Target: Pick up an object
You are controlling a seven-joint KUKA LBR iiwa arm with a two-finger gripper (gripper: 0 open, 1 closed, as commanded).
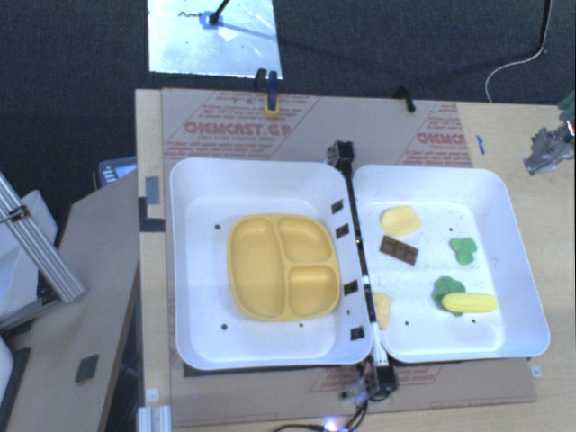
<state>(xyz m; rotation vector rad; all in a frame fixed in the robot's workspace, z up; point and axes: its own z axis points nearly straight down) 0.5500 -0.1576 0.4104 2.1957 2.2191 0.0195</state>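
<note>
While a smooth yellow divided tray (pixel 282 266) fills one bin (pixel 202 205), bumpy corn (pixel 469 303) lies opposite

Two white bins sit side by side on a printed brown board (pixel 234 126) atop a tan bench (pixel 513 124). The left bin (pixel 193 268) touches the right bin (pixel 520 241) along a seam lined with black clips (pixel 342 232). Behind the left bin, a yellow-and-blue clamp (pixel 270 95) grips the board's far edge. Farther behind it, a shiny metal sheet (pixel 180 43) lies on dark carpet (pixel 63 61). A white cable (pixel 517 61) loops over the carpet far right of that sheet. Left of the left bin, an aluminium rail (pixel 36 250) slants across a lower table (pixel 99 268).
</note>
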